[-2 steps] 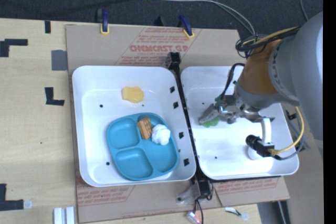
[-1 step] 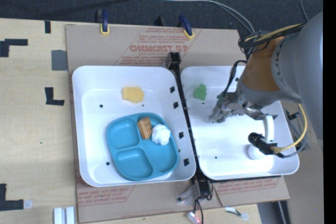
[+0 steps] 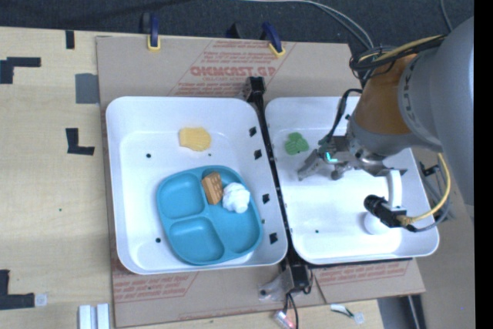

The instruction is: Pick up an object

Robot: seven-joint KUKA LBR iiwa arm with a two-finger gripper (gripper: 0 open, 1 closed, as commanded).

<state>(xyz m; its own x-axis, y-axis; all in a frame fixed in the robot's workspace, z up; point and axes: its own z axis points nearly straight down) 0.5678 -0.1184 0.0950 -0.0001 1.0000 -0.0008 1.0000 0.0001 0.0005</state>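
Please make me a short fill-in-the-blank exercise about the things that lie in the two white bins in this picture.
1. The blue tray lies in the ____ bin.
2. The green object lies in the ____ bin.
3. The blue tray has ____ compartments.
4. The yellow object lies on the bin floor, ____ the tray.

Missing words: left; right; three; outside

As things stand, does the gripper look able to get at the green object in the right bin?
Probably yes. The gripper hangs in the right bin just beside the green object, with bare white floor between them and nothing else lying near it.
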